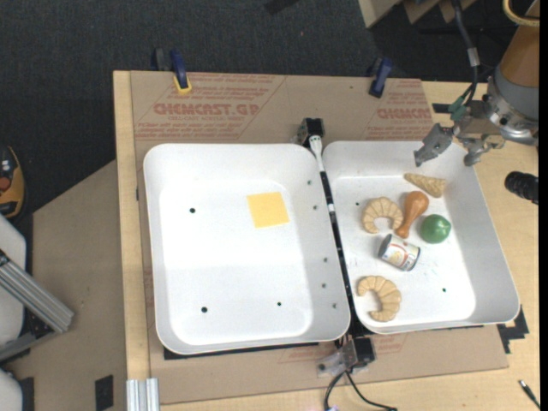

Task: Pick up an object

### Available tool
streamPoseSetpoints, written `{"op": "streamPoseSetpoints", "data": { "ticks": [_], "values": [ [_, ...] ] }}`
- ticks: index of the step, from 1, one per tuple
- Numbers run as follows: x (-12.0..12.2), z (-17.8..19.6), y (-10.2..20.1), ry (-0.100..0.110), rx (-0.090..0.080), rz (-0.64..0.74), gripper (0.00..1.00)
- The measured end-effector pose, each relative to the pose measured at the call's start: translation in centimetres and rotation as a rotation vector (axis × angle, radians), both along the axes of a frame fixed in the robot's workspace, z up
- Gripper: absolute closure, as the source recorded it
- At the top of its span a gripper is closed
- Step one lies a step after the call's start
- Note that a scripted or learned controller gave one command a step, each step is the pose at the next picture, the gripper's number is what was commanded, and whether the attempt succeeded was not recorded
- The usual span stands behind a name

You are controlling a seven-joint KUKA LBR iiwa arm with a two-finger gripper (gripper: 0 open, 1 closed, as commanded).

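Our gripper (451, 146) hangs spread and empty just beyond the wedge-shaped pastry (426, 183) in the right bin (488, 229); we judge it light, stiff, best pinched across its narrow sides.

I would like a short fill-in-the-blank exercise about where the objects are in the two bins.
1. The yellow square lies in the ____ bin.
2. The green ball lies in the ____ bin.
3. The small can lies between two ____.
4. The gripper is above the right bin's ____ edge.

Missing words: left; right; croissants; far
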State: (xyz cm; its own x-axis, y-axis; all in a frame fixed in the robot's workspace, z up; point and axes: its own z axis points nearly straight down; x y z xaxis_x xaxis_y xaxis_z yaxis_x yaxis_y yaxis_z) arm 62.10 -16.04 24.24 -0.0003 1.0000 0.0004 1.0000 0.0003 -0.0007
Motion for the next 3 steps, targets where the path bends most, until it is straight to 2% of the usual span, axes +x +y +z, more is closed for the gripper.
{"op": "streamPoseSetpoints", "data": {
  "ticks": [1, 2, 3],
  "values": [
    [0.1, 1.1, 0.0, -0.004, -0.001, 0.001, 1.0],
    [-6.3, -0.8, 5.6, 0.007, 0.004, 0.003, 1.0],
    [-5.4, 19.6, 3.6, -0.023, -0.006, 0.001, 1.0]
  ]
}}
